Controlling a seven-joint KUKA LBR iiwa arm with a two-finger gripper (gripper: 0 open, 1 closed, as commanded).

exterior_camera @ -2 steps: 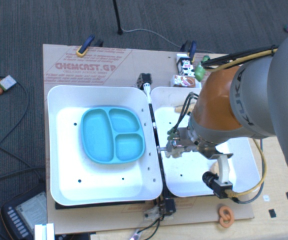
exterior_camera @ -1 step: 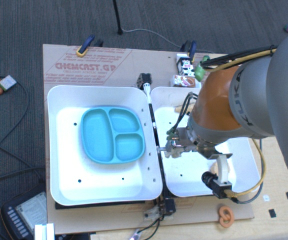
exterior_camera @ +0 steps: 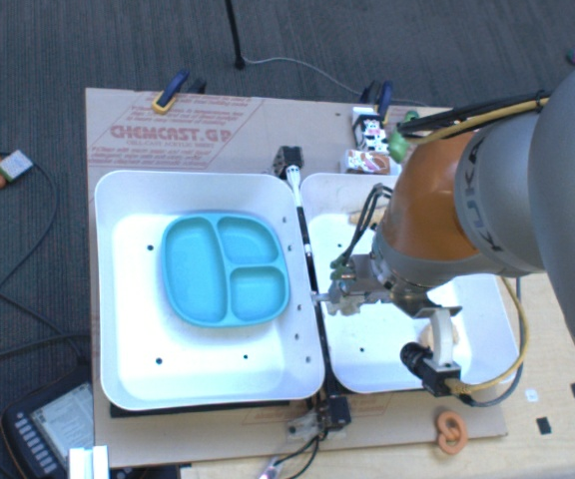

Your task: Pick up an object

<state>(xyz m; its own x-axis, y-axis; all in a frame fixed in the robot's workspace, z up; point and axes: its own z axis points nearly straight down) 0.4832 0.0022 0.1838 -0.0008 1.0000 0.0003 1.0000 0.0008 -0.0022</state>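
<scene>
A light blue plate (exterior_camera: 226, 269) with three compartments lies flat in the middle of the left bin (exterior_camera: 128, 347). My gripper (exterior_camera: 339, 295) hangs low over the left part of the right bin (exterior_camera: 367, 367), close to the wall between the two bins. I see nothing held in it. The grey and orange arm hides most of the right bin's floor.
An orange ring (exterior_camera: 451, 431) lies on the bench in front of the right bin. Blue clamps (exterior_camera: 173, 89) and a small green thing (exterior_camera: 398, 149) sit at the back of the board. A dark rail (exterior_camera: 307, 257) runs between the bins.
</scene>
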